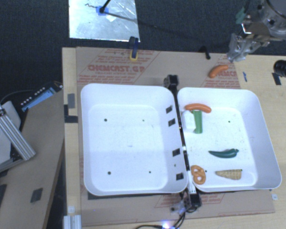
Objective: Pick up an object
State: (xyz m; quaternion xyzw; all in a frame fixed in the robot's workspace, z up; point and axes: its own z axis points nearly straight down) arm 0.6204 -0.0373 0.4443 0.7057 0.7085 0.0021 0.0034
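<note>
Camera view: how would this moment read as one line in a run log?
gripper: above bench, outside bins | sausage: on bench beside it | right bin: sausage, green stick, pepper, pretzel, corn | nothing picked yet

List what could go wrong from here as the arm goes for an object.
1. The gripper hovers outside the bins near an orange sausage lying on the cardboard; it may grab there instead of in the right bin.
2. The orange hot dog touches the green cylinder; a grasp could nudge both.
3. The pretzel sits by the bin wall, leaving little finger room.
</note>
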